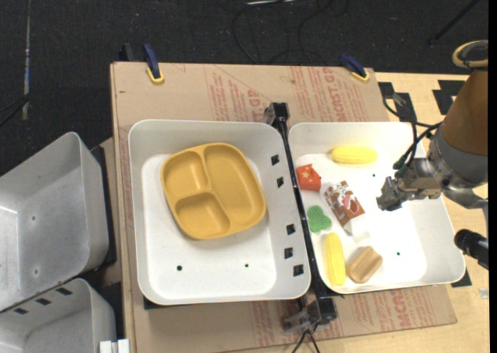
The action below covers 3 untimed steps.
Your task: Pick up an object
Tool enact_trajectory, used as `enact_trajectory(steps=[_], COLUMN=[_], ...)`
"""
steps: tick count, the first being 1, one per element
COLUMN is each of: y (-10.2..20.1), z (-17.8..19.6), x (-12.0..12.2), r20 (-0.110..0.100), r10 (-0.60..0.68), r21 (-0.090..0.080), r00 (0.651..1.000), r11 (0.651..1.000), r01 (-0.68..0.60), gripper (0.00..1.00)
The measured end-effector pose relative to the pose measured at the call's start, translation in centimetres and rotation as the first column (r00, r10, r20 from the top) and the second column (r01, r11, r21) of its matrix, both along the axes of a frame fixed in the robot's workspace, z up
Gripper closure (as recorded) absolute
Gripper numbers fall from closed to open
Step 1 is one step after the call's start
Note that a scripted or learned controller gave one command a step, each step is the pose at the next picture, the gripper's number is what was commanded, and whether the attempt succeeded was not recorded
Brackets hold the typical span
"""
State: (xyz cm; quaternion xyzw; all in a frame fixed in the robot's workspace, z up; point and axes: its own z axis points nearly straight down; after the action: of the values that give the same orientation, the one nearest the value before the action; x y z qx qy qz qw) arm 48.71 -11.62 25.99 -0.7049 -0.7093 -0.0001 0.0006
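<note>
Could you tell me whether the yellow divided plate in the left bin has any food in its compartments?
Empty. The yellow divided plate lies right side up in the left bin, and all three compartments show bare yellow surface.

Even overhead light, soft shadows, slight blur.

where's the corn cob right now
In the camera view the corn cob lies near the front edge of the right bin, just left of the bread roll and below the green piece.

Left white bin (pixel 147 266) contains a yellow three-compartment plastic tray (pixel 212 188). Right white bin (pixel 435 262) contains small toy food items. Gripper (pixel 390 195) is positioned over the right bin.
</note>
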Motion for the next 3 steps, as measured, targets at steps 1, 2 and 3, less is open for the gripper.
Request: enact_trajectory(steps=[1,2,3], y=[5.1,9.6,14.1], z=[-1.5,-2.4,-1.9], x=[1.2,3.1,4.6], r20=[-0.002,0.002,0.003], r10=[0.001,0.001,0.002], r21=[0.0,-0.001,0.0], r00=[1.0,1.0,1.0], r11=[1.0,1.0,1.0], r01=[-0.001,-0.001,-0.002], gripper=[1.0,1.0,1.0])
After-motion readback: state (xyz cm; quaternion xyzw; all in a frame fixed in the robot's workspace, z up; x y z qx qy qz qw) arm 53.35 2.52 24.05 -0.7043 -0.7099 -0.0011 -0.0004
